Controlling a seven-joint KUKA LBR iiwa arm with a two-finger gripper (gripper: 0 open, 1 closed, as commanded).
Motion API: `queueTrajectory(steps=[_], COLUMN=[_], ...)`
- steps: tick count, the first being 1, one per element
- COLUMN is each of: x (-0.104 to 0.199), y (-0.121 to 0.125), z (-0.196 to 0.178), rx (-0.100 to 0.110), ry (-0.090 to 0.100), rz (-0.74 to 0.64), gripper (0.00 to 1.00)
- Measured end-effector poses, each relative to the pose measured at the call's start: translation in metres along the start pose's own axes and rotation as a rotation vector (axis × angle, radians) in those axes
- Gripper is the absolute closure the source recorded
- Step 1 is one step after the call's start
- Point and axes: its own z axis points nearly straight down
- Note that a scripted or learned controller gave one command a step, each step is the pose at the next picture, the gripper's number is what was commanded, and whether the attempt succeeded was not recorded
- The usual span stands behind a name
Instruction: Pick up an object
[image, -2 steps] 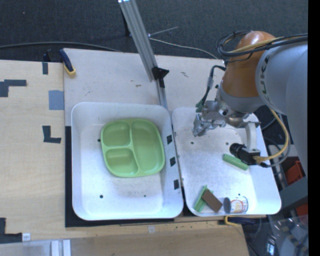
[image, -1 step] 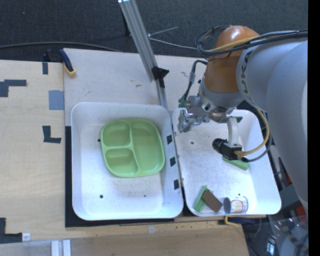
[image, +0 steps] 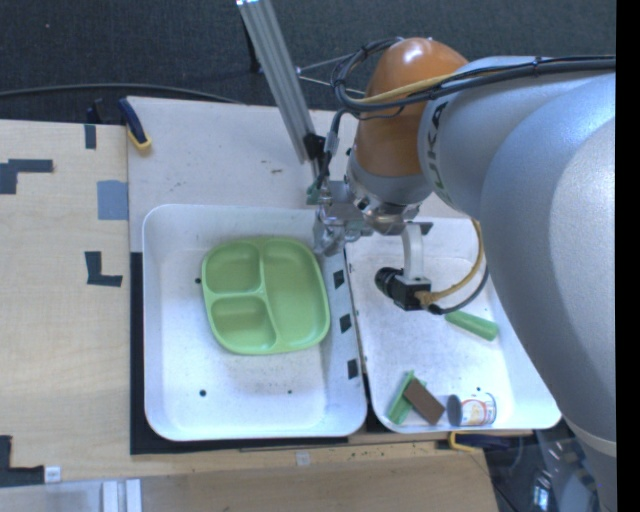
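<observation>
So the big grey arm (image: 540, 190) is reaching in from the right and taking up most of that side, with the orange band (image: 400, 100) sitting above the wrist. The pincer (image: 330, 235) is hanging right over the divider between the two white bins, just at the top right corner of the green divided plate (image: 265, 295). Honestly can't tell whether it's wide or narrow from this angle, and nothing is visibly sitting in it.

The plate is lying flat in the left bin (image: 170, 390), towards its upper right. Over in the right bin (image: 530, 400) there's a small pile hugging the near edge: a green block (image: 401, 397), a brown block (image: 424, 404) touching it, and a little can (image: 472, 410) lying on its side just beside those. A light green stick-shaped piece (image: 472, 324) is lying further up, near the arm's body.

A black cylinder thing (image: 400, 290) on a cable is dangling from the wrist over the right bin. A blue and yellow clamp (image: 134, 125) is sitting at the far left corner of the surface (image: 60, 300)
</observation>
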Motion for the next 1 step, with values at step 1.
queueTrajectory(steps=[1], x=[0.0321], y=[0.0141], z=[-0.0165], rx=[-0.002], ry=[-0.001], rz=[0.003], gripper=[1.0])
